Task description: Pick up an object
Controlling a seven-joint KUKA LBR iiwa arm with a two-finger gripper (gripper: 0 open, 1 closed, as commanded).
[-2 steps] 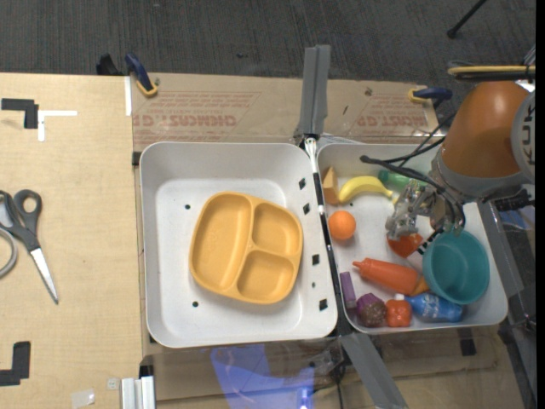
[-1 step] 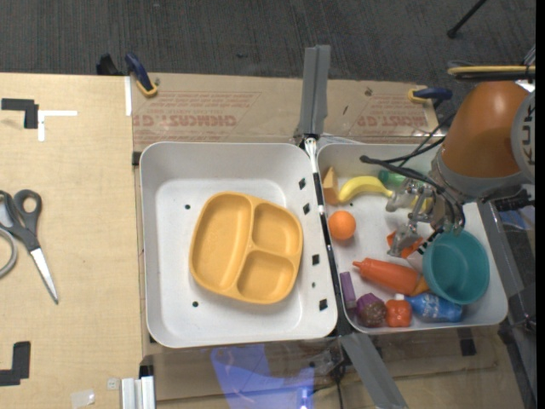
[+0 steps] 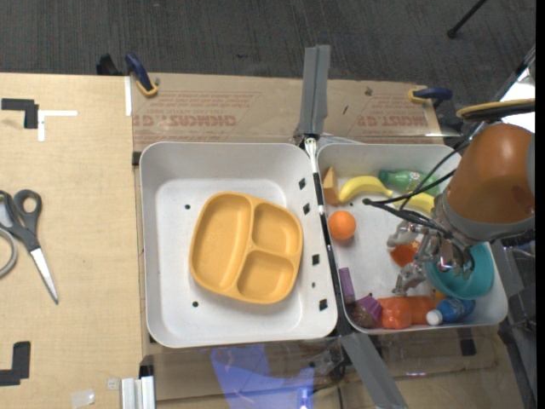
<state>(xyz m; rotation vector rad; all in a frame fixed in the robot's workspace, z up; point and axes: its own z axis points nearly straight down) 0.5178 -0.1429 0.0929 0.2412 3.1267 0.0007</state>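
Candidate objects lay crowded in the right bin (image 3: 362,156): an orange ball (image 3: 341,226), a banana (image 3: 362,187), a green item (image 3: 400,178), a teal bowl (image 3: 477,273), a small red piece (image 3: 404,254) and an orange-red bottle (image 3: 405,312) along the near wall. The ball looked light, smooth and likely to roll; it sat apart from the pile, just beside the divider, so a grasp across its middle seemed best. The banana appeared soft and curved, best taken across its width. The gripper (image 3: 423,264) hung low over the red piece, beside the teal bowl; whether it was released or clenched could not be told, since cables and wrist obscured it. Open floor lay between ball and gripper. Bin walls crowded the bottle and bowl. The left bin (image 3: 162,228) held a yellow divided plate (image 3: 247,247). Scissors (image 3: 30,237) lay on the table (image 3: 68,313), well apart.
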